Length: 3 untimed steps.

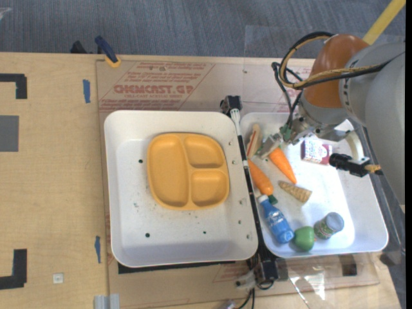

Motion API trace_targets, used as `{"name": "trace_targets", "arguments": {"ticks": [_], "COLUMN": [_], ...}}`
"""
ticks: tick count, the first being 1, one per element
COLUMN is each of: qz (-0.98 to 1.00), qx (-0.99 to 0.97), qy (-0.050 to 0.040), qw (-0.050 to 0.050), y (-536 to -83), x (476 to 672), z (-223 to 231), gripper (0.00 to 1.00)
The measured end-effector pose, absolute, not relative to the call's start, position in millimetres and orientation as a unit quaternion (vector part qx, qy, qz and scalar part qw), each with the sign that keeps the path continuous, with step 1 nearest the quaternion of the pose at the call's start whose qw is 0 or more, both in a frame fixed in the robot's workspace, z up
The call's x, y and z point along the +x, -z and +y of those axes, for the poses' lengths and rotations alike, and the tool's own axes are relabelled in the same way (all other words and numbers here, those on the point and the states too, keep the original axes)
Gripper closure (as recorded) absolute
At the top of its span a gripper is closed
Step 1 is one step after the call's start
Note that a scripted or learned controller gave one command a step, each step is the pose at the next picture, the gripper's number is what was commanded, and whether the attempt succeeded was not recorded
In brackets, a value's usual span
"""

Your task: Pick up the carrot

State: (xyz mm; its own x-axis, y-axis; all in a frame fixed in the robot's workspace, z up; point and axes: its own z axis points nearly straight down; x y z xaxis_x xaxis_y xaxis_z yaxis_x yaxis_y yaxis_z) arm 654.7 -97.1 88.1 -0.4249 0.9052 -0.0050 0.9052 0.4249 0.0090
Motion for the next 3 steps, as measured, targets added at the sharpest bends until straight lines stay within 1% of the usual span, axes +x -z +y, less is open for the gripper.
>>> {"name": "trace_targets", "arguments": {"ticks": [1, 2, 3], "qz": [0.845, 0.859, 0.873], "qx": [0.535, 0.513, 0.487], "qy": [-0.0006, 0.0015, -0.0052], "qw": [0.011, 0.002, 0.004], "y": [-102.9, -139.5, -188.8], "x": [657.0, 660.1, 660.1], "z": [-100.4, -61.9, 66.3], "gripper": [1.0, 1.0, 1.0]}}
